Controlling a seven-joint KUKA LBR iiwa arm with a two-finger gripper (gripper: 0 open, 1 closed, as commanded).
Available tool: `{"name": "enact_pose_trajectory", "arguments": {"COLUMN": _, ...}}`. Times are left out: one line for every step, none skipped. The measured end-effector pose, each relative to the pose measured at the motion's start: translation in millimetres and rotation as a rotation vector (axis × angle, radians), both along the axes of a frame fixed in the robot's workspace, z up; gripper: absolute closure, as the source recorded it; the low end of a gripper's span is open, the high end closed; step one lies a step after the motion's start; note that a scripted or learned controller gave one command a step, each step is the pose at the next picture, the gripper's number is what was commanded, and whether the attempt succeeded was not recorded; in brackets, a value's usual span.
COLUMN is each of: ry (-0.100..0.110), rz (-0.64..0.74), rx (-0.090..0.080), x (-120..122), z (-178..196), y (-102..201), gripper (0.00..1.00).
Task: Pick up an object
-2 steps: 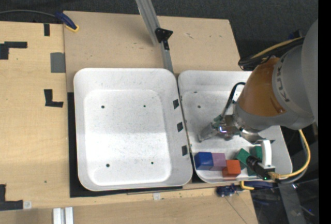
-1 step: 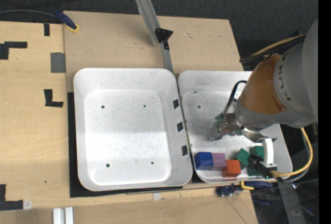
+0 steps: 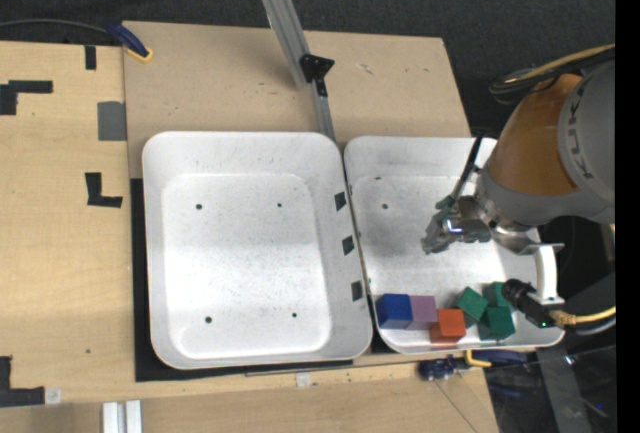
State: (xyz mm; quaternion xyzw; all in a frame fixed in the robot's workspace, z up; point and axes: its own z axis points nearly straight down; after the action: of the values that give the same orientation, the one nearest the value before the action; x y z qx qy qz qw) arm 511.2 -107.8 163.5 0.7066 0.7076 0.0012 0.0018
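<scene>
Blocks [image 3: 445, 313] below end effector [image 3: 440, 233]

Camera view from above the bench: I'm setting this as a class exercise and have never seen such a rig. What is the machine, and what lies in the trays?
One camera looks down at a slant on a wooden bench with two shallow white bins. The grey and orange robot arm reaches in from the picture's right. Its tool hangs above the right bin; nothing shows between its tips. Small blocks sit along that bin's near edge: a blue block, a purple block, an orange block and two green blocks. The left bin sits beside it.
</scene>
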Motion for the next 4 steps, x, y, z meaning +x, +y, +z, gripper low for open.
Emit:
{"name": "enact_pose_trajectory", "arguments": {"ry": 0.000, "rz": 0.001, "rx": 0.000, "x": -3.1, "z": 60.9, "y": 4.8, "gripper": 1.00}}
{"name": "enact_pose_trajectory", "arguments": {"ry": 0.002, "rz": 0.000, "rx": 0.000, "x": -2.2, "z": 93.0, "y": 5.0, "gripper": 1.00}}
{"name": "enact_pose_trajectory", "arguments": {"ry": 0.005, "rz": 0.004, "rx": 0.003, "x": 5.3, "z": 96.5, "y": 53.9, "gripper": 1.00}}
{"name": "enact_pose_trajectory", "arguments": {"ry": 0.005, "rz": 0.005, "rx": 0.002, "x": 18.8, "z": 100.2, "y": 103.8, "gripper": 1.00}}
